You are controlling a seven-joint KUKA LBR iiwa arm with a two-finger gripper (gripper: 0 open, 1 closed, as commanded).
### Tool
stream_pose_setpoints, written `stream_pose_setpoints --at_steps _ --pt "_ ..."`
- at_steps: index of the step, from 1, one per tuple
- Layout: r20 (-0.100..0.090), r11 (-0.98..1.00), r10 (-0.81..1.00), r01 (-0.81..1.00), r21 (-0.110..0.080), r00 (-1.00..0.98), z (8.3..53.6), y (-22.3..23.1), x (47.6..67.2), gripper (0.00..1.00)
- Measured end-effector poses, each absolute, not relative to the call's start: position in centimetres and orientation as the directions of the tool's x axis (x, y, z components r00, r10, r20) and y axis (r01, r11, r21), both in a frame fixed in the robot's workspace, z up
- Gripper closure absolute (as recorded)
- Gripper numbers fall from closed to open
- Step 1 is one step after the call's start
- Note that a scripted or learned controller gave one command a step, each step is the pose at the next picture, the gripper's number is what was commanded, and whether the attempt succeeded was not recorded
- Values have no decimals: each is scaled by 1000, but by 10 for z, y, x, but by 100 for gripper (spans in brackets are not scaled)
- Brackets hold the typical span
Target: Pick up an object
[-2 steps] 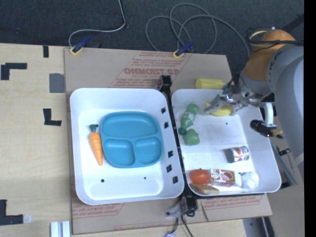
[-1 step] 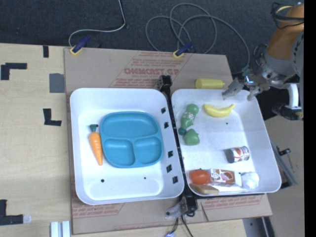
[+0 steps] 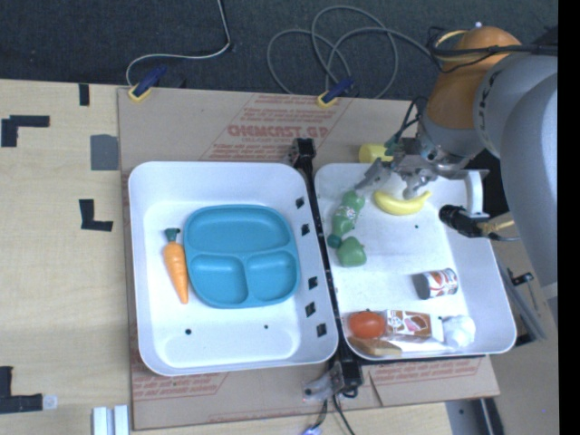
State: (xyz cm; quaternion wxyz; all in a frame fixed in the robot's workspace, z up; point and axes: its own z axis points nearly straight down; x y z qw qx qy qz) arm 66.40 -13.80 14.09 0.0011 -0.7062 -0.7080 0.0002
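- Your claw (image 3: 397,176) is hovering with its fingers spread apart at the right bin's (image 3: 480,270) far edge, gripping nothing.
- A banana (image 3: 401,203) is lying just under it.
- A green bottle (image 3: 345,214) and a green pepper (image 3: 352,253) are lying nearby.
- A carrot (image 3: 176,267) is lying beside the blue tray (image 3: 241,255) in the left bin (image 3: 149,198).

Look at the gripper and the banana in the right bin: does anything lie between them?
Nothing visible does. The gripper hangs right over the banana at the far end of the right bin. The green bottle lies beside it, toward the divider, not between them.
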Motion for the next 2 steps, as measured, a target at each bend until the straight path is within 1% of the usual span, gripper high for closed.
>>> stream_pose_setpoints --at_steps 1,2 --pt "-1 2 1000 1000 2 -2 85 -100 669 0" --pt "-1 3 1000 1000 2 -3 95 -100 669 100"
